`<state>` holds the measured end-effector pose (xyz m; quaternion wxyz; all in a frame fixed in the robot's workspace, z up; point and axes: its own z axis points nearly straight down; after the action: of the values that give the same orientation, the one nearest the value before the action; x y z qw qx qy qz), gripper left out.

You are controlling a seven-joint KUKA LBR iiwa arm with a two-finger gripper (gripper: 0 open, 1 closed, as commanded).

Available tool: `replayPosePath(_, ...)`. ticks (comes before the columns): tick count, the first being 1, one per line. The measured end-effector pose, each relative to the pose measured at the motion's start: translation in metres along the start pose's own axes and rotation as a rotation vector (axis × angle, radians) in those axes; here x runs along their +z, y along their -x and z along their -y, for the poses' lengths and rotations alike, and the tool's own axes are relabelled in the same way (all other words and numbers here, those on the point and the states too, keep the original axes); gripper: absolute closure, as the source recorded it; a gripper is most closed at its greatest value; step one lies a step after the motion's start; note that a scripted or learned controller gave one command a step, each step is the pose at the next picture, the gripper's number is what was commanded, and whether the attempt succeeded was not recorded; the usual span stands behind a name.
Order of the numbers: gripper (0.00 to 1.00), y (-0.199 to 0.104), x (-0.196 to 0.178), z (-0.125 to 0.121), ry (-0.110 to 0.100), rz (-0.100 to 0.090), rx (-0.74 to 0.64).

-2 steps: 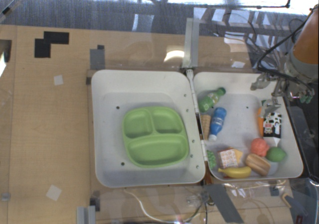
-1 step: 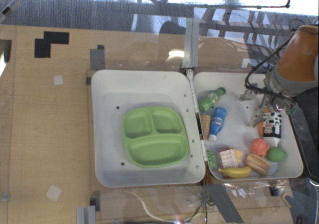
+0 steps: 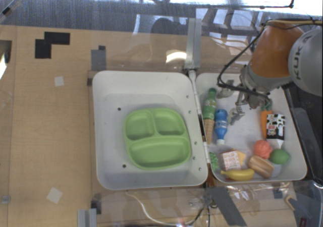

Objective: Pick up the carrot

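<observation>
In the camera view the pincer [image 3: 241, 110] hangs low over the right bin [image 3: 298, 170] with fingers spread apart and holding nothing, probably coming down for a grasp. The carrot [image 3: 265, 122] lies just beside it to the right, half under a milk carton [image 3: 275, 126] which may hinder the grip. Two bottles [image 3: 216, 118] lie to the left, fruit [image 3: 270, 153] in front, and a green tray [image 3: 157, 137] sits in the left bin [image 3: 106, 120].

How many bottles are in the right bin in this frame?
2. The green bottle lies against the right bin's left wall, and the blue bottle lies just right of it, left of the gripper. The arm may hide others.
</observation>
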<state>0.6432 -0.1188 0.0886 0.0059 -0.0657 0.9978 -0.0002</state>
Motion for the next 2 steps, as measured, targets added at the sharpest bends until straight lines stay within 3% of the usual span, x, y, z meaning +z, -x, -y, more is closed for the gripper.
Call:
replayPosePath(1, 0.00, -0.029, -0.014, 0.084, -0.002, 0.000, -0.467)
replayPosePath(2, 0.00, -0.052, -0.004, 0.072, 0.002, 0.012, -0.699)
